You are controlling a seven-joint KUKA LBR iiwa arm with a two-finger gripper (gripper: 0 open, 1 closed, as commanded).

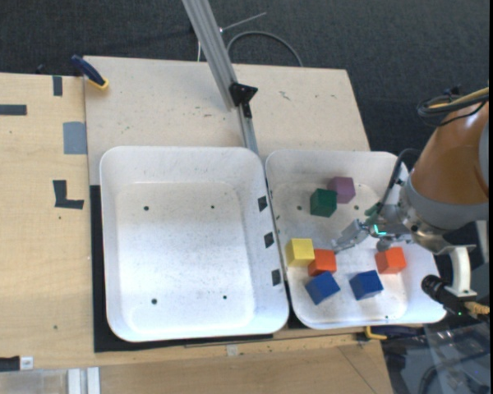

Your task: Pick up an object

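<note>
Gripper hovers just beside — orange block.

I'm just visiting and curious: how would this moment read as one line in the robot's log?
task: pick up an object | claw: low in right bin, holding nothing seen | nearest: orange block, yellow block

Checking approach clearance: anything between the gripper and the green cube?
In the camera view, nothing lies between them: bare white bin floor separates the gripper from the green cube. The purple cube sits beside the green one, off that line.
</note>
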